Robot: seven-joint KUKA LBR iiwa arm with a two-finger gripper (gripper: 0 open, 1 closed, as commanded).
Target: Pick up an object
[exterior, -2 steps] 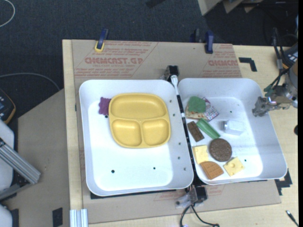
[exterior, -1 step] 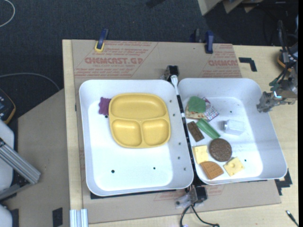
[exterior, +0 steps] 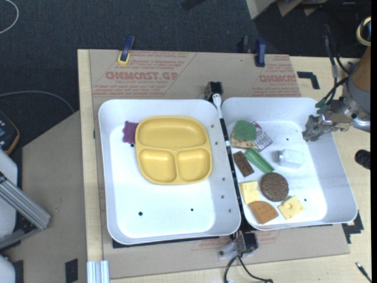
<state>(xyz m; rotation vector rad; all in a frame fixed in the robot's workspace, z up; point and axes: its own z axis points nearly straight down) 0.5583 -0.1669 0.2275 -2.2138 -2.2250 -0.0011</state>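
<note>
The task names no particular object, so every item in the right bin (exterior: 344, 181) is a candidate, and all of them are lying on the bin floor, none lifted. The closest candidate, a small white block (exterior: 291, 157), is resting just below and to the left of the tool (exterior: 316, 128), apart from it. Further left of the tool, a green cylinder (exterior: 258, 160) is lying at a slant beside a brown bar (exterior: 242, 164), with a green-and-tan piece (exterior: 243, 132) and a checkered wrapper (exterior: 262, 140) above them. Well below the tool, a round brown cookie (exterior: 274, 186) is sitting among a yellow cheese wedge (exterior: 291, 207), a pale yellow square (exterior: 250, 191) and a tan toast slice (exterior: 263, 211). The tool is hovering near the right bin's upper right corner, over bare white floor, touching none of these items, and nothing is showing between its parts. Whether it is open or closed cannot be judged at this resolution. Judged from this layout, the pick is not yet done: selection, descent, closure and lift are all remaining. Far to the left of the tool, the left bin (exterior: 118, 205) is carrying a yellow divided tray (exterior: 174, 149) with a purple item (exterior: 129, 132) touching its left edge. Both bins are resting on the counter (exterior: 88, 87).
</note>
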